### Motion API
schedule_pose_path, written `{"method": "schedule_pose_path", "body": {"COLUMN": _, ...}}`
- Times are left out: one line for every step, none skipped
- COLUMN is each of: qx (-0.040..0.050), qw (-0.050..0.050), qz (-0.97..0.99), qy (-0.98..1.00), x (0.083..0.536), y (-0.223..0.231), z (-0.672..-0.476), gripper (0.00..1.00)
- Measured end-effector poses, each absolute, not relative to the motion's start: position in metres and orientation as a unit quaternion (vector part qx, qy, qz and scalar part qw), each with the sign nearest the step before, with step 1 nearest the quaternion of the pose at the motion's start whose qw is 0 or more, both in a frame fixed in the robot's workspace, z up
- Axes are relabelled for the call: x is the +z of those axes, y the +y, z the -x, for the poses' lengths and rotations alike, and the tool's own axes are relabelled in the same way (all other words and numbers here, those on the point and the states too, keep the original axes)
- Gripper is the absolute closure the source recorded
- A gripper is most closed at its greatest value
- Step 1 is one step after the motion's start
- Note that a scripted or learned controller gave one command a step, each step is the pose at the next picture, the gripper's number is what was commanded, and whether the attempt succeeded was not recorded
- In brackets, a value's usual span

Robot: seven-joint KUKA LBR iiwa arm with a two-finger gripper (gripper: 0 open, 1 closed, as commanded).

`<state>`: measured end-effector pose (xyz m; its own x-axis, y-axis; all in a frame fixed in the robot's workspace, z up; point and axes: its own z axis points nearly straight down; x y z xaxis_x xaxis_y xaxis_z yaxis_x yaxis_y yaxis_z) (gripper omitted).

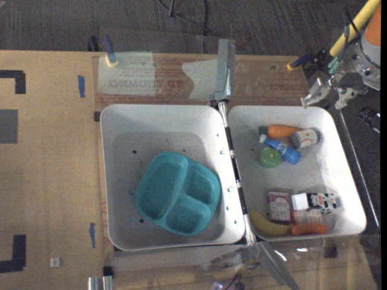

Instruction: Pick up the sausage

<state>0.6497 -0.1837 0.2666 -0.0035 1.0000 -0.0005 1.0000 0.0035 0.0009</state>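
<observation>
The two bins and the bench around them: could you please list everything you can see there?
left bin: 1, white, left half of bench
divided plate: 1, teal, in left bin
right bin: 1, white, beside left bin
carrot: 1, orange, right bin, far end
bottle: 1, blue, below carrot
round lid: 1, green, against bottle
small can: 1, grey, right of carrot
boxes: about 3, mixed colours, near end
banana: 1, yellow, near corner
sausage: 1, red-orange, right of banana
gripper: 1, grey, above right bin's far right corner
</observation>
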Motion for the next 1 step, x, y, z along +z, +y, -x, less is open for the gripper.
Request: {"method": "schedule_pose_path", "body": {"qx": 0.0003, "qw": 0.001, "qz": -0.562, "qy": 0.827, "x": 0.2492, "y": -0.1874, "z": -0.6500, "gripper": 0.00}}
